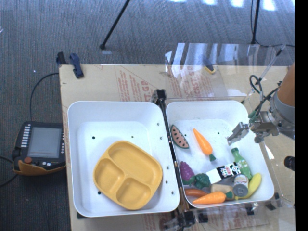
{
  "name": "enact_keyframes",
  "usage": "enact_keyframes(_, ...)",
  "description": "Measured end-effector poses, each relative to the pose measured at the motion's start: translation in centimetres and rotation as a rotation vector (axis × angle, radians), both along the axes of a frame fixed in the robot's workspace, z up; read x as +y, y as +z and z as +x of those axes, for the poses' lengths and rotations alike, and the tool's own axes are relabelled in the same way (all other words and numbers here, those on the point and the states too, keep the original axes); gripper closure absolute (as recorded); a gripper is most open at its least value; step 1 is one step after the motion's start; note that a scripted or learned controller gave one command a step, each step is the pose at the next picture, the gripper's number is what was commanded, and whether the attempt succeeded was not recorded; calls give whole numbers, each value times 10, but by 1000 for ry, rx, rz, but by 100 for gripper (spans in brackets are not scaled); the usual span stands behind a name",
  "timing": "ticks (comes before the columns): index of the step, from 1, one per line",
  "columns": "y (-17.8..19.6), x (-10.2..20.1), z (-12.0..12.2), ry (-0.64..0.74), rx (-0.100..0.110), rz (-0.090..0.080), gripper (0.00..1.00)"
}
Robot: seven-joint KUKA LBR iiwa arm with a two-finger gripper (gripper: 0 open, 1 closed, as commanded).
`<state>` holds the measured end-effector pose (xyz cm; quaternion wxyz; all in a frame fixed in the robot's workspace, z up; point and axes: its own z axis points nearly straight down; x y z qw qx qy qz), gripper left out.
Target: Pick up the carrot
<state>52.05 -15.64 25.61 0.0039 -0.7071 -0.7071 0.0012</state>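
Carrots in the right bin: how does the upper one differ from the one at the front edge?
The upper carrot lies alone on bare floor, slanted, green end toward the front; the front carrot lies nearly level, packed among other toys, green end toward the banana. The upper one sits nearer the gripper. Both are orange and tapered.

Orange carrot [202, 142] lying diagonal, right bin [219, 110] centre.

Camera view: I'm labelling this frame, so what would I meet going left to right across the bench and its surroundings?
Teach pendant → yellow divided plate → watermelon slice → upper carrot → hand.
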Motion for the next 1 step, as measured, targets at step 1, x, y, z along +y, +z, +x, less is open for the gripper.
enact_keyframes(1,-136,73,33,-119,16,3,0)
